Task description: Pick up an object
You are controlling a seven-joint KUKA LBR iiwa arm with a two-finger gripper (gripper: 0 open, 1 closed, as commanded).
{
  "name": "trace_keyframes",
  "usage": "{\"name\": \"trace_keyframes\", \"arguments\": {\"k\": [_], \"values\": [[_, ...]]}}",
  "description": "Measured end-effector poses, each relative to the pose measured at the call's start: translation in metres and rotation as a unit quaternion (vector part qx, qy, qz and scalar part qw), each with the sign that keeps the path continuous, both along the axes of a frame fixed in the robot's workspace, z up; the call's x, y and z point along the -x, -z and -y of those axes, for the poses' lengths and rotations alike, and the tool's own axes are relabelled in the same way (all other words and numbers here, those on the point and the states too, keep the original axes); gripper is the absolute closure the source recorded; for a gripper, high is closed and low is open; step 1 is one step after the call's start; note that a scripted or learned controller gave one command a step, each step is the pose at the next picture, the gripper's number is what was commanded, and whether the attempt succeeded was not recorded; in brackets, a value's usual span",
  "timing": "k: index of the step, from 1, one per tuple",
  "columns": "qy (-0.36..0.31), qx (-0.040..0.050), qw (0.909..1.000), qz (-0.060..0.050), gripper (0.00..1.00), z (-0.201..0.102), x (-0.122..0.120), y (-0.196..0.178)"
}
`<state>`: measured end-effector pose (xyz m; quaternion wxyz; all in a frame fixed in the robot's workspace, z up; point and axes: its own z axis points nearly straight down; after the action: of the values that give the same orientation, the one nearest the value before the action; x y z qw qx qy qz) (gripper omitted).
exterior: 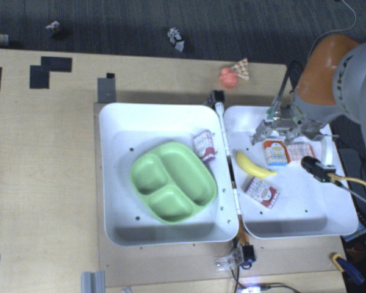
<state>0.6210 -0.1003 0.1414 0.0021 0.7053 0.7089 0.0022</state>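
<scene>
Bench first, pale wood, bearing two shallow white bins side by side, set so to keep loose goods corralled within reach; arm next, grey with orange band, leaning in from the right over the far part of the right bin, evidently to bring the tool above the cluster there.

Left bin: holds a green divided plate, flat and roughly central, all three compartments bare; holds also a small red-and-white packet near the far right corner, just beside the plate's rim, seemingly tipped against the wall.

Right bin: holds four smaller things, bunched toward its far left half; banana lying slantwise near the dividing wall; orange-and-white carton just beside the banana's upper end; pale pink packet touching or nearly touching that carton on its right; second red-and-white packet below the banana, apart from the rest.

Gripper: poised directly over the far edge of the orange-and-white carton, low and close; spread or pressed together, impossible to tell from this slant; nothing visibly pinched.

Likely target, by position alone: the carton, lying in the bin, not yet lifted; crowding from banana and pink packet a fair risk to a clean grasp.
</scene>
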Motion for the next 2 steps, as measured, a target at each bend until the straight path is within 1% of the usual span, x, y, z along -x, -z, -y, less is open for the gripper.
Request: {"name": "trace_keyframes", "arguments": {"k": [1,2], "values": [[0.002,0.0030,1.0000,0.006,0.00,-0.011,0.045,0.051],[0.002,0.0036,1.0000,0.009,0.00,-0.011,0.085,0.051]]}}
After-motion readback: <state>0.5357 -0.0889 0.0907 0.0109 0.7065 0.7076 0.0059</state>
